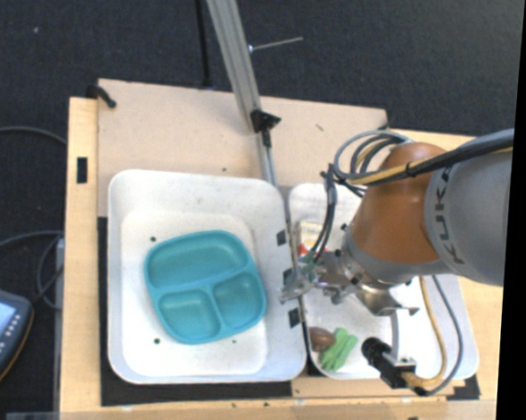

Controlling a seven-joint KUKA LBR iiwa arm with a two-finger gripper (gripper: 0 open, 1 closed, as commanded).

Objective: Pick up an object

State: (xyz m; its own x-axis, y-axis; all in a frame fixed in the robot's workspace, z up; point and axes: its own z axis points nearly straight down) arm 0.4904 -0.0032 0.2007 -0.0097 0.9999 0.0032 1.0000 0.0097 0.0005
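The arm (pixel 424 216) reaches in from the right and hangs low over the right bin (pixel 458 304), wrist pointed down — a posture that suits a top-down pick from that bin. Its bulk covers most of the bin's floor, so what lies under it is hidden. The gripper (pixel 317 276) sits near the bin's left wall, close to the divide between the two bins; whether it is open or closed I cannot tell, as the wrist and cables crowd the spot.

Candidates for picking lie at the bin's near left corner: a green item (pixel 341 349) with a brown item (pixel 320 337) just beside it, touching or nearly so. Something pale with a red spot (pixel 305 243) rests against the left wall farther back — possibly a small package, though it is too blurred to name. The gripper stands between these, above none of them squarely.

The left bin (pixel 129 204) holds a teal tray (pixel 206 286), lying flat and tilted on the floor, well apart from the arm. Both bins rest on the counter (pixel 197 128).

By my reading nothing is lifted yet.
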